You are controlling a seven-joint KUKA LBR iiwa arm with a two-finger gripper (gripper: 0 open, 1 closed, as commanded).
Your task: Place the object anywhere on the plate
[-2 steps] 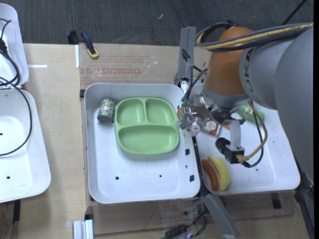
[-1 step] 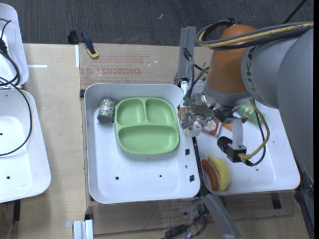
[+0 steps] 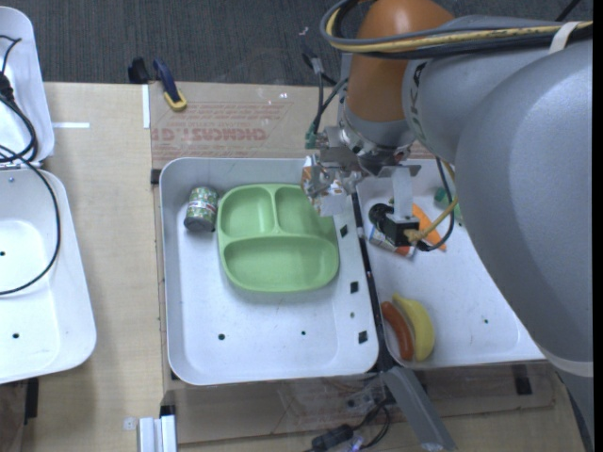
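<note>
Grey arm (image 3: 509, 130), one in number, reaches from the right with its pincer (image 3: 325, 182) above the single green plate's (image 3: 278, 238) upper right corner; its opening cannot be told. One can (image 3: 200, 208) lies beside the plate in the left bin (image 3: 254, 347); one banana (image 3: 415, 323) lies in the right bin (image 3: 471, 318).

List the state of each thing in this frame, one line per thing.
green plate: flat in the left bin, nothing visible on it.
small can: lying on its side, left of the plate.
banana: lying in the right bin.
red item: lying alongside the banana.
gripper: above the plate's upper right corner; fingers unclear.
</note>
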